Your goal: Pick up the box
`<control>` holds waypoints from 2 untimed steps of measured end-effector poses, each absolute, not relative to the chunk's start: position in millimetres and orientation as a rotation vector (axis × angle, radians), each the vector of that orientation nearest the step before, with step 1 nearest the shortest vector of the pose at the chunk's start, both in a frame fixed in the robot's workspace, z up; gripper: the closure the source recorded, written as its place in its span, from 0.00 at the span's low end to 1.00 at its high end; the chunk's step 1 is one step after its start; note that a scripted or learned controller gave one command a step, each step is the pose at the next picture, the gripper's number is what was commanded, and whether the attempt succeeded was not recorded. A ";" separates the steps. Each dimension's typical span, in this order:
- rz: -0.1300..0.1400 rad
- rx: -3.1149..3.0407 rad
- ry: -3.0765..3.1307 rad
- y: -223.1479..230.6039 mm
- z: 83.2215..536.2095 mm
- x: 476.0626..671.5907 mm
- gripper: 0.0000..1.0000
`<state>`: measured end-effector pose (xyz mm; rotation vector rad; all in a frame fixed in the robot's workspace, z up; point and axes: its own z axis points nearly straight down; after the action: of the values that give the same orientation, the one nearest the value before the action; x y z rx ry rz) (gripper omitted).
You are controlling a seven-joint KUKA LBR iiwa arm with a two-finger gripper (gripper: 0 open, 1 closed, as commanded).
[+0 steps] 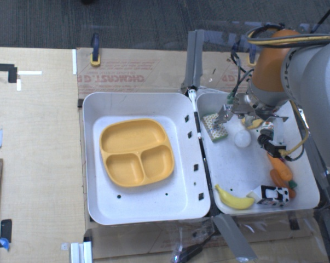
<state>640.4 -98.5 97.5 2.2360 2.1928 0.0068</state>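
Low in the right bin, a yellow banana [235,199] lies clear of the gripper [229,112], grip unreadable, which may nudge the small green-patterned box [214,126] against the wall.

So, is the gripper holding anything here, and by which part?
Cannot be told: the gripper sits at the box in the right bin, grasp hidden.

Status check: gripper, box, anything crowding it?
Gripper low in right white bin, over small green-patterned box. Grasp unconfirmed. White ball close beside the box.
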 end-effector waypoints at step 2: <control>0.007 2.236 2.193 -98.5 97.5 640.4 0.00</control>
<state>640.4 -98.5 97.5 2.2360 2.1928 0.0068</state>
